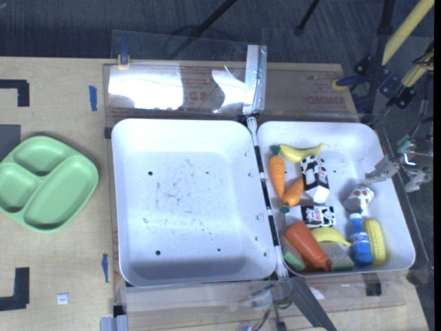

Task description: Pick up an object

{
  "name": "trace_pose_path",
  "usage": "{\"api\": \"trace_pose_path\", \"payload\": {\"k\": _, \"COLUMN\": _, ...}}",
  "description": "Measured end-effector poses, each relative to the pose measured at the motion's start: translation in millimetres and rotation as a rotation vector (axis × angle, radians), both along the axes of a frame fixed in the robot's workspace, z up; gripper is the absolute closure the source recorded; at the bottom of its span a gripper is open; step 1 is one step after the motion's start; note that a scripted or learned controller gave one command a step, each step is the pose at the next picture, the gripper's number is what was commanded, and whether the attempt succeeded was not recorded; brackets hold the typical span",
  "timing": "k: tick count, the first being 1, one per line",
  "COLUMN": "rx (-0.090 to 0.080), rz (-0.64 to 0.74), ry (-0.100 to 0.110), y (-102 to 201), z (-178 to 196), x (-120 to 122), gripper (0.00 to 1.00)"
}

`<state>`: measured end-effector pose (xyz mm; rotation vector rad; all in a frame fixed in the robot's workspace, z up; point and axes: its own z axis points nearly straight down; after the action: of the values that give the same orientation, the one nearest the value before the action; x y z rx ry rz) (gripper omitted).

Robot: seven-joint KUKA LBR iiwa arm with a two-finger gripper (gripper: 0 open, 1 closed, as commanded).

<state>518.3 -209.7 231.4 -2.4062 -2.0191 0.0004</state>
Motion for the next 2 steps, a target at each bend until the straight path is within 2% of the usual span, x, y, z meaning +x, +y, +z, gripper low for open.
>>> {"api": "trace_pose_path", "payload": {"k": 1, "rx": -0.001, "rz": 0.184, "ry": -0.003, "y": 27, "z": -62, "x": 80, "gripper": 0.00}}
{"api": "trace_pose_path", "payload": {"k": 2, "rx": -0.001, "rz": 0.171, "ry": -0.002, "y": 30, "z": 40, "x": 73, "gripper": 0.00}}
